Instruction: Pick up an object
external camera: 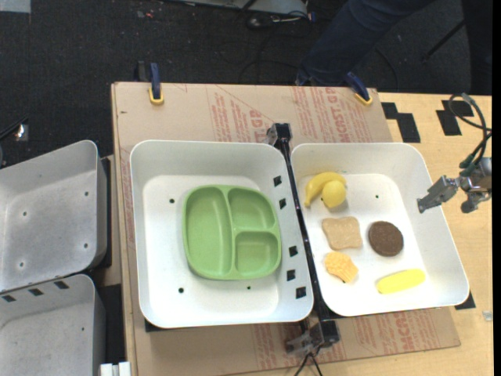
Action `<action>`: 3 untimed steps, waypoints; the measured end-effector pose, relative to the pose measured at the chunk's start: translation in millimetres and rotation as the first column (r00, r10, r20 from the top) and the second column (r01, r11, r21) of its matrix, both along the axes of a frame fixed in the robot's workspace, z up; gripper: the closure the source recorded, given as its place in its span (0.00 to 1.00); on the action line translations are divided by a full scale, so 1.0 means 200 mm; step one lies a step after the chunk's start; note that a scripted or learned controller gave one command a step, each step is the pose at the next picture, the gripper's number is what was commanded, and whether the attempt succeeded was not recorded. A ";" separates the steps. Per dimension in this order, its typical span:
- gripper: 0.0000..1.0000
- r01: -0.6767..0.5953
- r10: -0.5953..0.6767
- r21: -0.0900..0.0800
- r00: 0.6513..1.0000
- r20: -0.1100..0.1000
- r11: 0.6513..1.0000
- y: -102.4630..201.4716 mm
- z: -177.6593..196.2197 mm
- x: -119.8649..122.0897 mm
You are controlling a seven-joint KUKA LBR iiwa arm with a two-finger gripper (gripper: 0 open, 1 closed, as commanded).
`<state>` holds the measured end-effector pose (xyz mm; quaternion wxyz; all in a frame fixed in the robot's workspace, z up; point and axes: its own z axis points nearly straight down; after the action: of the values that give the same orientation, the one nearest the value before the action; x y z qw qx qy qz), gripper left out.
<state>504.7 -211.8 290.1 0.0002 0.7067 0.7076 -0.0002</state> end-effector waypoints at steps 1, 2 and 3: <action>0.00 0.003 -0.003 0.002 1.000 -0.004 1.000 -0.01 -0.31 0.03; 0.00 0.002 -0.002 0.001 1.000 -0.003 1.000 -0.01 -0.55 0.07; 0.00 0.001 -0.001 0.003 1.000 -0.005 1.000 0.01 -0.86 0.10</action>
<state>525.1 -209.2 118.7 -0.0026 0.7071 0.7071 -0.0010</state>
